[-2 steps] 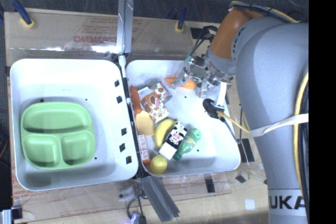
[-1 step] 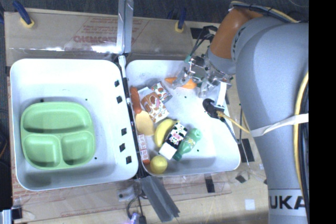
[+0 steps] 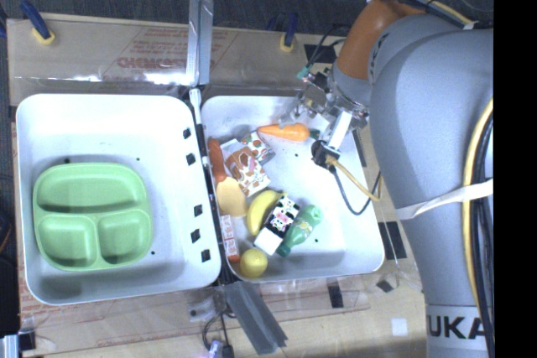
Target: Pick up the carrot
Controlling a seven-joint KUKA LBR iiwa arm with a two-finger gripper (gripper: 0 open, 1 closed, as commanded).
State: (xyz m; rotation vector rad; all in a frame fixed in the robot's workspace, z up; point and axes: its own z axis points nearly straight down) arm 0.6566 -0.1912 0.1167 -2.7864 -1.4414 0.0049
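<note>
The orange carrot [image 3: 284,132] lies on its side in the upper part of the right bin [image 3: 357,243], pointing left to right. My gripper [image 3: 323,120] hangs just to the carrot's right, at its thick end, near the bin's back right corner. The wrist hardware hides the place where gripper and carrot meet, so I cannot tell whether they touch. The grey arm with its orange band [image 3: 369,29] comes in from the right, over the bin's edge.
Below the carrot, the right bin holds a snack packet [image 3: 248,163], a sausage [image 3: 216,159], a banana [image 3: 262,210], a black-and-white carton [image 3: 278,226], a green bottle [image 3: 300,230] and a lemon [image 3: 253,262]. The left bin holds a green divided tray [image 3: 92,216].
</note>
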